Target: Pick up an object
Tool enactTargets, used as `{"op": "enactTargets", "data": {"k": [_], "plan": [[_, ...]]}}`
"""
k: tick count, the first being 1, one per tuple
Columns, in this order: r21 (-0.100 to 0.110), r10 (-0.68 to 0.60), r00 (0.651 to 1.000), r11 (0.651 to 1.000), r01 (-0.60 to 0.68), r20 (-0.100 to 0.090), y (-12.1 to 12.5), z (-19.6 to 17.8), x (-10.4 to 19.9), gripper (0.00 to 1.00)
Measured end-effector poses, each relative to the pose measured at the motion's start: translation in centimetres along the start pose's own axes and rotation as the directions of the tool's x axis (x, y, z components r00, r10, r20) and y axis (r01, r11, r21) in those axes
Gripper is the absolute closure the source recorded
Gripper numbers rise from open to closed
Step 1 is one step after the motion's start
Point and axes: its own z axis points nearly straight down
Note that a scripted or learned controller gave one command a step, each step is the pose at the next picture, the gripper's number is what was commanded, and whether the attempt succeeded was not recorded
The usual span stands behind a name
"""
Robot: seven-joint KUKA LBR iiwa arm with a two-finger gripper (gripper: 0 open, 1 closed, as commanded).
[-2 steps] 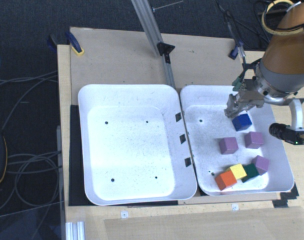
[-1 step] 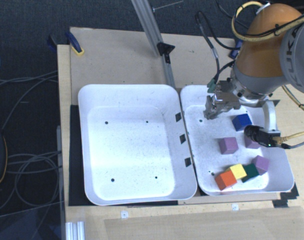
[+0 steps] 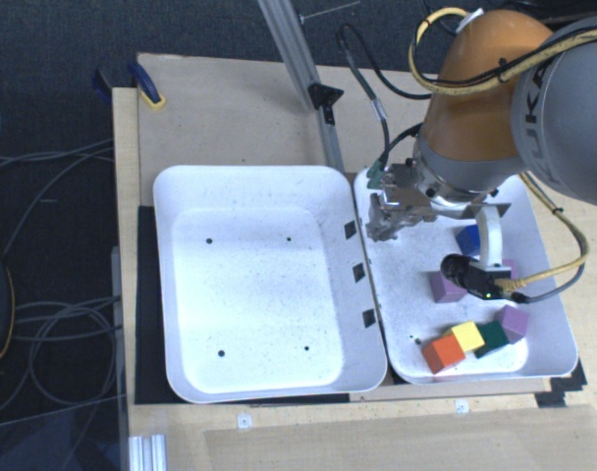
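The grey two-finger gripper [image 3: 385,226] hangs over the right white plastic bin's [image 3: 546,263] left edge, grip unreadable, while small coloured blocks [image 3: 470,341] cluster along its near edge.

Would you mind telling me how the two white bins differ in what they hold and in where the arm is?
The right bin holds small blocks, among them an orange block, a yellow block and a green block; the left bin shows bare speckled floor. The gripper hangs over the right bin, away from the left bin. Both bins are shallow and white.
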Motion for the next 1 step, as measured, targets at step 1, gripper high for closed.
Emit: {"op": "enactTargets", "data": {"k": [1], "plan": [[0.001, 0.002, 1.0, 1.0, -0.002, 0.001, -0.58, 0.51, 4.42, 1.0]]}}
